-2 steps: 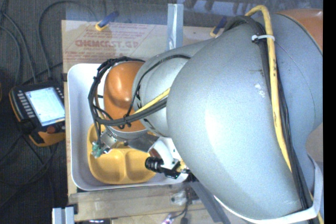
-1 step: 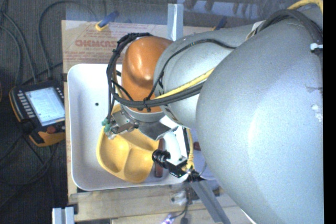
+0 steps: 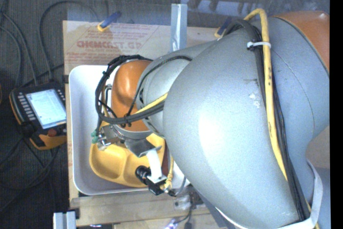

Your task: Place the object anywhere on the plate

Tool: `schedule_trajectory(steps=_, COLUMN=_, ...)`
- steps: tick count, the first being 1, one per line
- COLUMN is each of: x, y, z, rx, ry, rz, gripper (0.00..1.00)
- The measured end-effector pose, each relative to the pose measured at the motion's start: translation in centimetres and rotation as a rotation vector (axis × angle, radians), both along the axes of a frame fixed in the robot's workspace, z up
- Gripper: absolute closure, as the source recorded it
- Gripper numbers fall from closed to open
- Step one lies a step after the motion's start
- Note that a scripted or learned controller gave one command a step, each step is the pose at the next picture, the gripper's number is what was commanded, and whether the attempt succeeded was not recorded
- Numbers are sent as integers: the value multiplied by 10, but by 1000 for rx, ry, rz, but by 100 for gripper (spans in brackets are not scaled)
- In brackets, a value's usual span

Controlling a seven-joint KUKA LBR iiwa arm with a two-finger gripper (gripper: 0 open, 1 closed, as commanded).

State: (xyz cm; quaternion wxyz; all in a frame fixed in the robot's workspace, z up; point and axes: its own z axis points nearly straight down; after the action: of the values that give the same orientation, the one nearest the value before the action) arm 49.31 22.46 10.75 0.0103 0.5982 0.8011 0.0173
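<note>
A yellow plate point(image 3: 110, 166) lies in the near part of the left white bin point(image 3: 80, 115). The grey arm with its orange band reaches over this bin and covers most of it. The gripper's wrist and mount hang directly above the plate's right half. The fingers are hidden under the wrist hardware, and no loose object can be made out on or beside the plate.
The big grey arm body point(image 3: 241, 126) covers the right bin and most of the bench. A teach pendant point(image 3: 40, 110) lies on the floor left of the bench. A blue-and-yellow clamp point(image 3: 109, 20) sits at the bench's far edge, next to an upright metal post point(image 3: 178, 24).
</note>
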Motion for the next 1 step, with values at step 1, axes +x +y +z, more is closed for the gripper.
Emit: schedule_trajectory(steps=1, x=-8, y=-57, z=58, rx=-19, ry=31, rz=164, gripper=100)
